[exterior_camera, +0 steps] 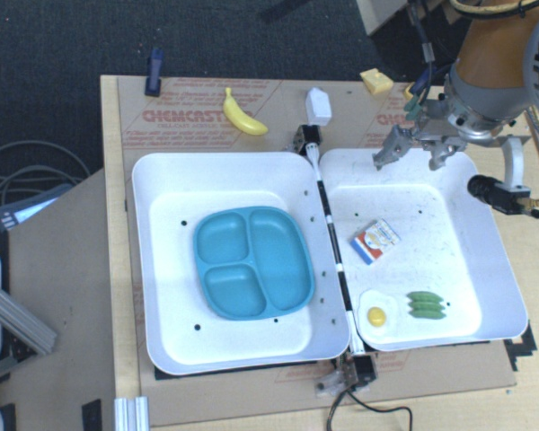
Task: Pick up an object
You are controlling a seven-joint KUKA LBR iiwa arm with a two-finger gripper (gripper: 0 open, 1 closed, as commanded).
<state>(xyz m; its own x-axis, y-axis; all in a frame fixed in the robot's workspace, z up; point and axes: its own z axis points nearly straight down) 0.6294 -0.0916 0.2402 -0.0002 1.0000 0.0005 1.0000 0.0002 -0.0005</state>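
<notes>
Two shallow white bins fill the middle of the frame. The left bin (162, 241) holds a smooth turquoise plastic plate (251, 263) with three compartments and rounded corners. Above it, on the brown cardboard, lies a curved yellow banana (242, 117). The right bin (485, 250) holds a small flat carton (375, 241) in red, white and blue at its centre, then a fried egg toy (375, 315) and bumpy green pea pods (426, 305) at the lower edge. In the upper right, the grey metal gripper (417, 153) hangs over the bin's far rim with fingers spread, gripping nothing.
</notes>
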